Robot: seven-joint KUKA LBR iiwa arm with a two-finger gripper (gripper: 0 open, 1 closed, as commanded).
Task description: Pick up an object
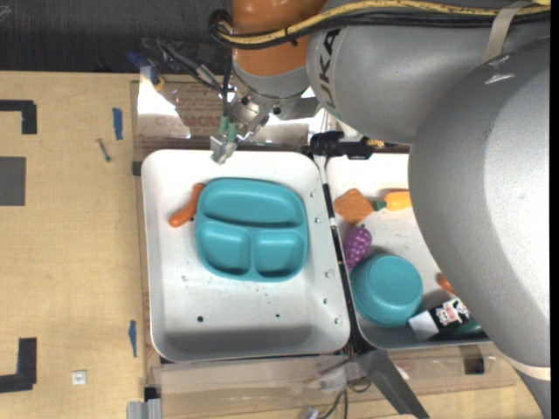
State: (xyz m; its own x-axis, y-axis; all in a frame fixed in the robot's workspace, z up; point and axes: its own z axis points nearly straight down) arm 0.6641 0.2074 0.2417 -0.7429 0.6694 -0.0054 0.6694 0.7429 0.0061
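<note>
The teal divided tray [252, 228] lies flat in the middle of the left bin [175, 321], its long axis running left to right across the frame, the single wide compartment toward the top and the two smaller ones toward the bottom. An orange carrot-like piece [185, 209] lies slanted just at the tray's upper left edge, pointing up to the right.

The claw [224, 149] hangs at the top rim of the left bin, above and apart from the tray; I cannot tell its state, and nothing shows in its grasp.

In the right bin [397, 225] sit an orange piece [353, 206], a yellow-orange piece [397, 201], purple grapes [356, 243], a teal bowl [387, 289] and a small white and black bottle [441, 316] at the lower edge. The grey arm [472, 147] covers much of the right bin. The wooden tabletop [61, 260] spreads out to the left.
</note>
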